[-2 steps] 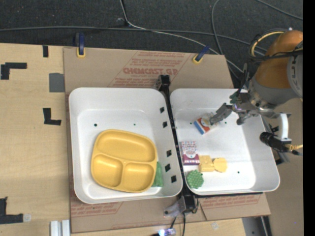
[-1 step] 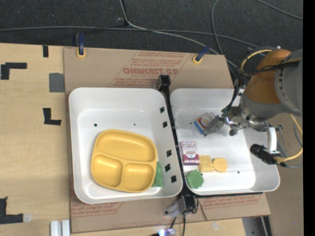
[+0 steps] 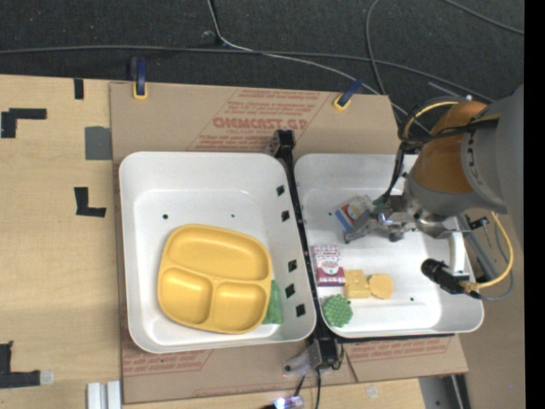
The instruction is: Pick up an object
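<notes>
Gripper [image 3: 362, 220] low in right bin [image 3: 443, 313], jaw state unclear. Yellow block [image 3: 357, 285] beside the round piece [image 3: 381, 286]: probably light, rigid; grip flat sides.

I am looking down at a robotics lab bench, not a home or shop. A cardboard sheet [image 3: 255, 122] is clamped to the wooden benchtop [image 3: 51, 228] with clips [image 3: 139, 77], black tape marks [image 3: 24, 121] dot the wood, and loose cables [image 3: 255, 45] trail over dark carpet [image 3: 102, 15]. Two white bins [image 3: 140, 173] sit side by side beneath the grey and orange industrial arm [image 3: 477, 156].
</notes>
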